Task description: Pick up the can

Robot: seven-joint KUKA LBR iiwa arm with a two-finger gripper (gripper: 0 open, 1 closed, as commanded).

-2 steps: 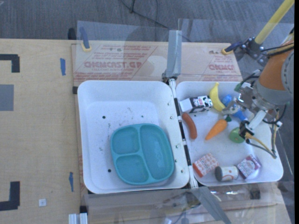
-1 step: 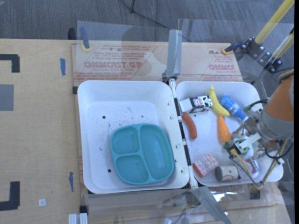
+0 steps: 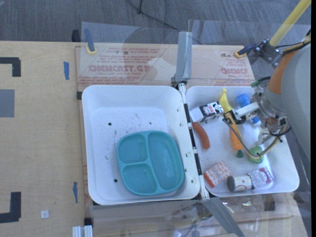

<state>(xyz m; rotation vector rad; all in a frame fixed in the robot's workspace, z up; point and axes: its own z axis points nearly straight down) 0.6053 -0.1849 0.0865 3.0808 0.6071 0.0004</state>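
The can [image 3: 240, 183] lies on its side near the front edge of the right bin [image 3: 289, 169]. It has a pale label with red print, and its dark end faces left. My gripper [image 3: 262, 125] hangs over the back right part of that bin, well behind the can and apart from it. The grey wrist and cables hide much of it.
Around the can lie a red-and-white packet [image 3: 217, 174] to its left and a pink-white pouch [image 3: 261, 177] to its right. Farther back are a carrot [image 3: 236, 139], a green ring [image 3: 255, 155], a sausage [image 3: 201, 135], a banana [image 3: 225, 101] and a blue object [image 3: 243, 100]. A teal divided plate [image 3: 148, 163] fills the left bin [image 3: 98, 107].
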